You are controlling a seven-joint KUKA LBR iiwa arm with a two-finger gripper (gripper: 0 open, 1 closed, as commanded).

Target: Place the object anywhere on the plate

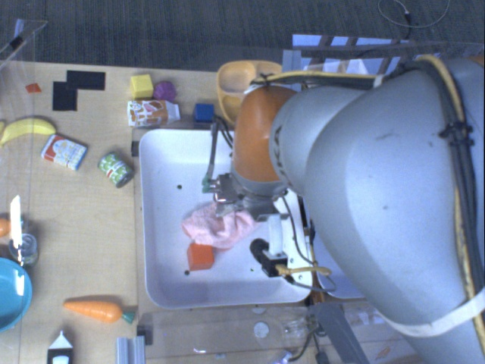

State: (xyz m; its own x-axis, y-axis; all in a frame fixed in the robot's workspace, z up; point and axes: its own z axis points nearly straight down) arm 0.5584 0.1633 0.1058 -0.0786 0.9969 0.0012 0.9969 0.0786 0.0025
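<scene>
Overhead, camera view. Arm fills the right half, wrist bent down into the white bin [163, 203]. Gripper [227, 207] sits right over a crumpled pink cloth [220, 230] near the bin's middle; whether the cloth is actually gripped cannot be told from here, since the wrist covers that spot.

Handling, as a guess: cloth looks light, limp, no stiffness at all. It will drape and sag, may trail an edge. Best taken at a raised fold near the middle of the bunch, not at a flat margin.

Orange block [201, 256] lies just beside the cloth, at its lower-left edge, possibly touching. A dragged cloth could snag it.

Bin floor is smooth white, shallow walls, plenty of bare floor to the left.

Outside the bin, on the wooden bench: banana [26, 130], carrot [92, 309], green can [116, 169], small carton [64, 152], yellow cube [141, 86]. Blue plate [11, 294] sits at the far left edge, well apart from the cloth.
</scene>
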